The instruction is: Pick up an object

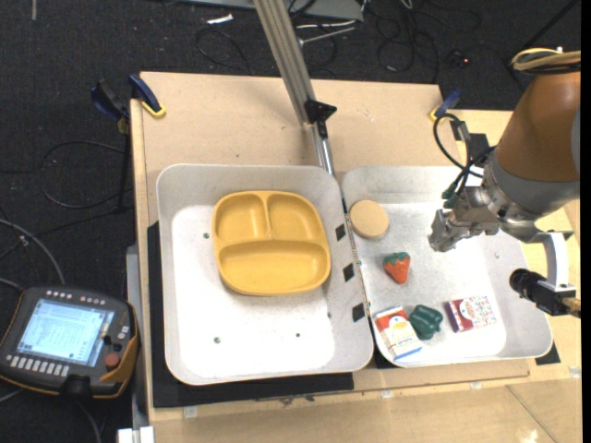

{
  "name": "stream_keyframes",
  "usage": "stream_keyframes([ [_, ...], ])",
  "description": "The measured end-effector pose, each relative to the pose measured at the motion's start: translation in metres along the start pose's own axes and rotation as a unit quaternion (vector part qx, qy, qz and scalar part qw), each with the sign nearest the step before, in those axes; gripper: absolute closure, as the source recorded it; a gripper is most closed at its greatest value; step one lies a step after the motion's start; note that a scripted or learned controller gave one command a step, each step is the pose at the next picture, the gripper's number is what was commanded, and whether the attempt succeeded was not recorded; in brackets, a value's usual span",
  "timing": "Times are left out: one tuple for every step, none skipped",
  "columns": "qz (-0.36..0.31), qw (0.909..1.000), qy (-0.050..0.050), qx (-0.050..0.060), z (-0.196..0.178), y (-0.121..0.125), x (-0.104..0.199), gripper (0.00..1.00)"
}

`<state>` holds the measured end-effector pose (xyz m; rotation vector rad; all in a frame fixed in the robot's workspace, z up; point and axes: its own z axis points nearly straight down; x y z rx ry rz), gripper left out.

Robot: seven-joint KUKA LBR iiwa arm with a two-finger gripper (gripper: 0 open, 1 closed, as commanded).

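The right bin [517,275] holds a round tan cookie-like disc [369,219], a red strawberry toy [397,267], a dark green toy [426,320], a small orange-and-white carton [397,332] and a red-and-white packet [471,314]. My gripper [446,233] hangs over the upper middle of this bin, to the right of the disc and up-right of the strawberry. Nothing shows between its fingers.
A yellow divided plate [271,244] lies in the left bin [185,340]. A slanted metal pole [286,44] rises from the bins' shared edge. A teach pendant [65,338] lies at the lower left off the bench. Bare bin floor lies between the strawberry and the packet.
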<state>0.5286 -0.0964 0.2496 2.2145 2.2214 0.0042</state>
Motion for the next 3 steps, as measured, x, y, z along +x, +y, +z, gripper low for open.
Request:
stream_keyframes([
  [-0.003, 1.0, 0.001, 0.002, -0.007, 0.006, 0.053, 1.0],
  [-0.002, 1.0, 0.002, 0.004, 0.008, 0.009, 0.101, 1.0],
  [-0.003, 1.0, 0.002, 0.002, 0.006, 0.017, 0.164, 1.0],
])
